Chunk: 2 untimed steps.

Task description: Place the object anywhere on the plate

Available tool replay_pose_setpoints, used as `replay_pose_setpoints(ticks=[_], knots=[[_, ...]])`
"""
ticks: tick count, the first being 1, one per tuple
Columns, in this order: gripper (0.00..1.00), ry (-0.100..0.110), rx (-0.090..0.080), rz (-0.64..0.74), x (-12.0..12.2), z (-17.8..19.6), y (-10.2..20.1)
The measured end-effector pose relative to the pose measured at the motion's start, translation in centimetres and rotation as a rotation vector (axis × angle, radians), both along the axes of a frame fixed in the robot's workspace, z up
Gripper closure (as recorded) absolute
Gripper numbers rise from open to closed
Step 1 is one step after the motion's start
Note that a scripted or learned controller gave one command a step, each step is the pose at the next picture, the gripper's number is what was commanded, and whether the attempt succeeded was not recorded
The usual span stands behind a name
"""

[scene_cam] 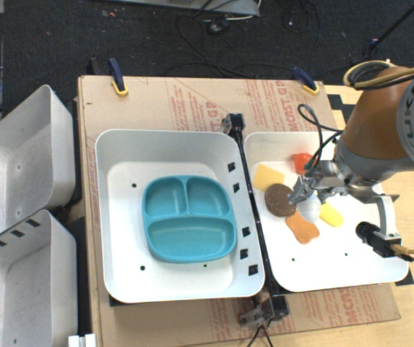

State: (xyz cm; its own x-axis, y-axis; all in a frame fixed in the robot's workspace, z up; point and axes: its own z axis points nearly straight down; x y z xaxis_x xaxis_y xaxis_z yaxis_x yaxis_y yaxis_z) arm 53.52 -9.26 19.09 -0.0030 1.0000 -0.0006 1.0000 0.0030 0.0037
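Risk of grabbing two things at once, or only pushing them aside, because the pieces in the right bin (380, 266) lie so close together. Risk also of catching the rim between the bins during the carry to the left, if lifted too low.

Teal plate (189, 217) with three sections in the left bin (113, 194), nothing on it, well apart from the food pieces. In the right bin a cluster: pale yellow wedge (268, 176), brown round piece (279, 199) touching it just below, orange piece (302, 228) lower, small yellow piece (331, 215) beside it, red piece (301, 160) partly hidden by the arm. Unclear which of them is meant as the object; none yet on the plate.

End effector (307, 194) low over the cluster, between the brown piece and the small yellow one. Opening not possible to judge from this angle, and nothing clearly seen as held. Possibly touching the brown piece; cannot tell.
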Motion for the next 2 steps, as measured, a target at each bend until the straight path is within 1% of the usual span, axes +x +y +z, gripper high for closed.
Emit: replay_pose_setpoints(ticks=[1,2], knots=[[1.00,-0.004,-0.001,0.001,0.0,6.3,0.4],[1.00,0.005,0.003,0.006,-0.6,5.9,6.5]])
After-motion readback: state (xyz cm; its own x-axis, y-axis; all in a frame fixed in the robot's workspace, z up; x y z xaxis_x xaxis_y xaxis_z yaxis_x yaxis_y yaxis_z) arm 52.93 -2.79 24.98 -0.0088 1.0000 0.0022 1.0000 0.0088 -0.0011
